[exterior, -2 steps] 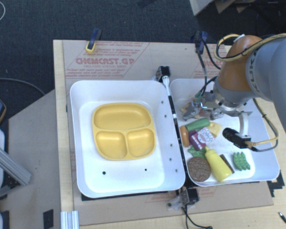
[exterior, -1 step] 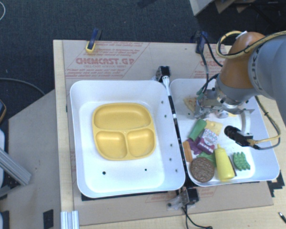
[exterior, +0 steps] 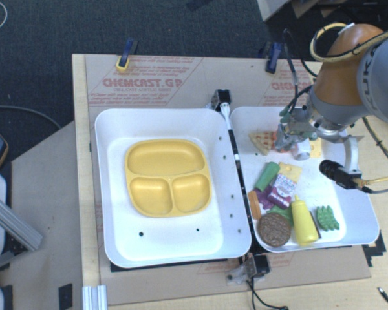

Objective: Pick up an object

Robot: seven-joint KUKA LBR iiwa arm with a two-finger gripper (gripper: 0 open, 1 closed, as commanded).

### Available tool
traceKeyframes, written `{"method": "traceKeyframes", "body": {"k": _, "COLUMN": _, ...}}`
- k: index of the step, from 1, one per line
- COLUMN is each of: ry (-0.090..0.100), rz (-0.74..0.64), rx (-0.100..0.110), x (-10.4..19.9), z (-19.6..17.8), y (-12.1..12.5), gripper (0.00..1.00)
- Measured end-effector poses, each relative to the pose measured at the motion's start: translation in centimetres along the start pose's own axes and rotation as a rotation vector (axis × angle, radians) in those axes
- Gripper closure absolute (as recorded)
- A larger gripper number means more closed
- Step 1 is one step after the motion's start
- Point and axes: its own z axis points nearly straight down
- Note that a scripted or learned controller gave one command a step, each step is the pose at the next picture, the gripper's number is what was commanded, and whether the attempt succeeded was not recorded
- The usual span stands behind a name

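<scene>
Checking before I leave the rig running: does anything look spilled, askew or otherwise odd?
Nothing looks spilled or damaged. The toy food lies jumbled in the right bin, some pieces overlapping. The yellow tray sits flat in the left bin. The gripper hangs over the right bin's far end.

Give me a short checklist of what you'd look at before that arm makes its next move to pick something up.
1. Pincer over the right bin, above the items: ok.
2. An item seen between its tips: cannot tell.
3. Pizza slice beside it, reachable: ok.
4. Yellow bottle, brown patty and green piece lie apart from the pincer: ok.
5. Yellow divided tray in the left bin, out of the way: ok.
</scene>
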Motion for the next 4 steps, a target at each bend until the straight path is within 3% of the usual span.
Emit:
{"method": "traceKeyframes", "body": {"k": 1, "ry": 0.0, "rz": -0.001, "rx": -0.001, "x": -0.4, "z": -6.1, "y": -0.5, "gripper": 1.0}}
{"method": "traceKeyframes", "body": {"k": 2, "ry": 0.0, "rz": -0.002, "rx": 0.003, "x": -0.4, "z": -7.0, "y": -0.4, "gripper": 1.0}}
{"method": "traceKeyframes", "body": {"k": 4, "ry": 0.002, "rz": -0.007, "rx": 0.004, "x": 9.4, "z": -6.5, "y": 3.9, "gripper": 1.0}}
